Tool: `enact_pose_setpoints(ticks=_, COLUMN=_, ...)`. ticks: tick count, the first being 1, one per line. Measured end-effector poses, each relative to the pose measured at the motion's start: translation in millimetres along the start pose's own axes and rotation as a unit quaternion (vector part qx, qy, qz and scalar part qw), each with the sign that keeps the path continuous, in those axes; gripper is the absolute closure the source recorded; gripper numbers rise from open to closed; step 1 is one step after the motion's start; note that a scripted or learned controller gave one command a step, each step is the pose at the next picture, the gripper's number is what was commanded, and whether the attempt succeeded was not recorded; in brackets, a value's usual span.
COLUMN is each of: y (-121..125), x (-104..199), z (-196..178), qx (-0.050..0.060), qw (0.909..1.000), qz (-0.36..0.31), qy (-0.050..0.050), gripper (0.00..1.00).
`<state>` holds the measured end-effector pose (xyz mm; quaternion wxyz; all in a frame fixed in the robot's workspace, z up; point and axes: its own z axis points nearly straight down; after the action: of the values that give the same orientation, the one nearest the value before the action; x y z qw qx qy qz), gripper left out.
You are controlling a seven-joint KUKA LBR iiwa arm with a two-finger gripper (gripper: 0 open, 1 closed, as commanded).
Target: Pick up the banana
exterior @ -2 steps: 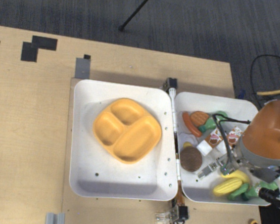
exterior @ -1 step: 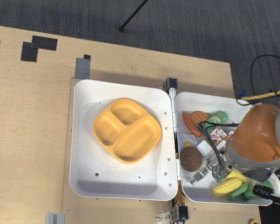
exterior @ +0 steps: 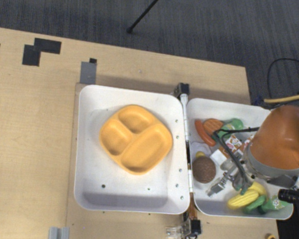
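Banana (exterior: 246, 197) lies at the near right of the right bin (exterior: 235, 212), beside a green toy (exterior: 264, 204) and partly under the arm. The gripper (exterior: 219, 186) hangs low just left of it, near a brown ball (exterior: 204, 169); whether its fingers are open or closed I cannot tell. This looks like the approach step: next the fingers must shift right and straddle the banana.

Dark grey carpet (exterior: 71, 2) lies beyond the wooden bench (exterior: 24, 145).
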<state>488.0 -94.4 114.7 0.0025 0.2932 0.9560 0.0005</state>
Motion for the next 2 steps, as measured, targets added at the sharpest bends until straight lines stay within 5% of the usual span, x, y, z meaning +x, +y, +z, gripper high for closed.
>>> enact_pose_setpoints(ticks=1, y=-26, x=-18, z=27, qx=-0.001, qw=0.9871, qz=-0.16, qy=0.001, gripper=0.0)
enact_pose_setpoints(ticks=2, y=-1, x=-3, z=27, qx=0.0, qw=0.9815, qz=-0.192, qy=-0.004, gripper=0.0)
